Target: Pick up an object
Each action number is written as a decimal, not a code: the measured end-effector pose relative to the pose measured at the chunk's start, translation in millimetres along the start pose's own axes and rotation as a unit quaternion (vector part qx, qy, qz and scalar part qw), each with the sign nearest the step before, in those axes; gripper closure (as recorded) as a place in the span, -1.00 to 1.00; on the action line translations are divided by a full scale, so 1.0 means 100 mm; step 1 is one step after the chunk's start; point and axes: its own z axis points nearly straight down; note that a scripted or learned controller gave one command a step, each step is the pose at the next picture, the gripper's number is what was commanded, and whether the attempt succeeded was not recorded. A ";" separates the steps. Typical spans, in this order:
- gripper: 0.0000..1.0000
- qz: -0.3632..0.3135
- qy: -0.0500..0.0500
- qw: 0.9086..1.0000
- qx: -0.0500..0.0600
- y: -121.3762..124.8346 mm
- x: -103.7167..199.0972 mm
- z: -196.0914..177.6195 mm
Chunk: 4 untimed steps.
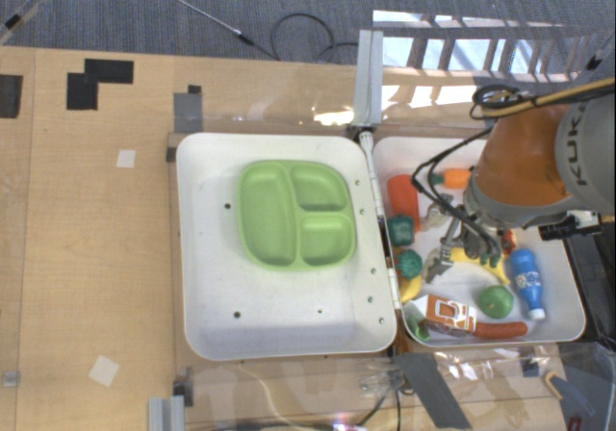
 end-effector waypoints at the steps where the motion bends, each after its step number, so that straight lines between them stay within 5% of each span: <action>1: -1.00 -0.093 0.002 0.996 0.000 -0.56 -0.94 0.04; 2: -1.00 -0.222 0.002 0.975 0.000 -1.04 -0.53 0.02; 3: -1.00 -0.239 0.000 0.971 0.000 -1.06 -0.35 0.02; 4: 1.00 -0.240 -0.005 0.971 0.001 -1.04 -0.40 -0.10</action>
